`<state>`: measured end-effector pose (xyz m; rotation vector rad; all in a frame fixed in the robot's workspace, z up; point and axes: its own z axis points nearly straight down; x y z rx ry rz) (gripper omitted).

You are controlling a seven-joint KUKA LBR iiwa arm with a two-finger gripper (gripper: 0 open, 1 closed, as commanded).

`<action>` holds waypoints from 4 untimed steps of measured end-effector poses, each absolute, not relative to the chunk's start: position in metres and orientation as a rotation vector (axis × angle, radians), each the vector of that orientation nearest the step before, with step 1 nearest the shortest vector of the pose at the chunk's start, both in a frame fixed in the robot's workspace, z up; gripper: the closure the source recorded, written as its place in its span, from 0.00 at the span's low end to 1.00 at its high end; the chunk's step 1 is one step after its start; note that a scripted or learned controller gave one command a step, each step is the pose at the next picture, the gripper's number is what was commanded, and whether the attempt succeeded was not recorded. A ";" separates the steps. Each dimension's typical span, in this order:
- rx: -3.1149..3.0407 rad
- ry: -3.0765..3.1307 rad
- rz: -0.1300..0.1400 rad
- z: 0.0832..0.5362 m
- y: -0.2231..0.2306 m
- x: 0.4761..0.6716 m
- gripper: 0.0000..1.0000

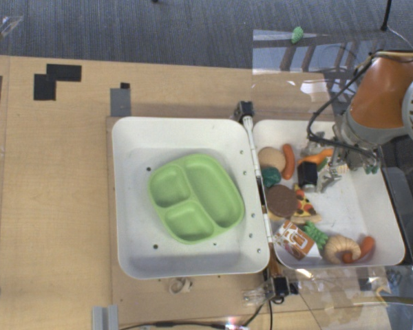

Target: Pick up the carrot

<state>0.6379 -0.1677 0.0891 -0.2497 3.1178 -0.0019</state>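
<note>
Bench [55,218]: I see pale wood, with two white bins side by side.
Left bin [124,184]: holds a green plate [196,198] with three compartments, lying flat near the middle.
Right bin [358,205]: toy food is crowded along its left side and near edge; the right part of the floor is bare.
Bun [270,158]: beige and round, at the far left of the right bin, with a red-orange sausage [288,162] just beside it.
Disc [282,199]: brown and flat, nearer to me than the bun.
Carton [294,240]: small, orange and white, at the near edge.
Carrot [318,157]: I read it as the orange piece in the far part of the right bin, right of the sausage and just beside the gripper. I cannot tell if they touch.
Gripper [332,173]: low over the far part of the right bin. I cannot tell whether it is released or clenched.
Pastry [341,248]: tan and curled, in the near right corner.
Arm [382,102]: enters from the right, orange band uppermost.
</note>
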 end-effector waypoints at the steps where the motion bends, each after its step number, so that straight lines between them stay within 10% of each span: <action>1: -0.253 3.096 -0.012 0.108 -0.169 0.645 1.00; 2: -0.254 3.097 -0.012 0.107 -0.168 0.644 0.00; 3: -0.379 3.114 -0.003 0.089 -0.206 0.671 0.00; 4: -0.353 3.108 -0.003 0.089 -0.205 0.630 0.00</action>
